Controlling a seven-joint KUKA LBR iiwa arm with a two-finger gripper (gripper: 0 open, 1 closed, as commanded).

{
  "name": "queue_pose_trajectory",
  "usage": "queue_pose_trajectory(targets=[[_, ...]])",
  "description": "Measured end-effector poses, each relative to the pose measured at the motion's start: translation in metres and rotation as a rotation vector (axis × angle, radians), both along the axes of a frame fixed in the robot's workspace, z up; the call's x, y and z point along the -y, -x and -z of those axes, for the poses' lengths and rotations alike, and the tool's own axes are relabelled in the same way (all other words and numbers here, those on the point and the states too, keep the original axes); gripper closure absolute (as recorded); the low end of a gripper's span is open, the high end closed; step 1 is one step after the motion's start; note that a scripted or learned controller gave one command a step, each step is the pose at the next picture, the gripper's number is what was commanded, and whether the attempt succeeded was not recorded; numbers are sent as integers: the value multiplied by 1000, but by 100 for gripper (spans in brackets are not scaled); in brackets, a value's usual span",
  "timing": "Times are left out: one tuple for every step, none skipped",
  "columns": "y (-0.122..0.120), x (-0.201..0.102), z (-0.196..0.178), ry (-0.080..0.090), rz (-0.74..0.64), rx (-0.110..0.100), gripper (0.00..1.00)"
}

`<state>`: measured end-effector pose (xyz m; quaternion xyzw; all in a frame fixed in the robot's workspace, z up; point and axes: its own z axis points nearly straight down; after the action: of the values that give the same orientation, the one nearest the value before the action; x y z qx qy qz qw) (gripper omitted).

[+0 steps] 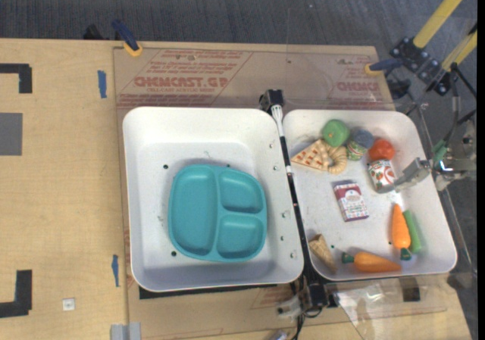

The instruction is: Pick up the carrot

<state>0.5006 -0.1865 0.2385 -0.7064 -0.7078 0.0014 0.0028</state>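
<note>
Two orange carrot-shaped pieces lie in the right bin (436, 206). One carrot (374, 261) rests along the front wall with its green top pointing left. The other orange piece (398, 227) stands lengthwise near the right wall, beside a green stick (412, 229). A grey metal part that looks like my gripper (423, 169) reaches in over the bin's right rim, next to the red-and-white can (381, 173). It is well above both orange pieces and apart from them.
The right bin also holds a green apple (335, 132), a waffle (319, 156), a tomato (381, 149), a small card box (351, 201) and a tan piece (321, 250). A teal divided plate (217, 212) lies in the left bin (144, 141).
</note>
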Motion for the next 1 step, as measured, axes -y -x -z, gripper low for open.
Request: queue_pose_trajectory(targets=[[18, 11, 113, -4, -74, -8, 0]])
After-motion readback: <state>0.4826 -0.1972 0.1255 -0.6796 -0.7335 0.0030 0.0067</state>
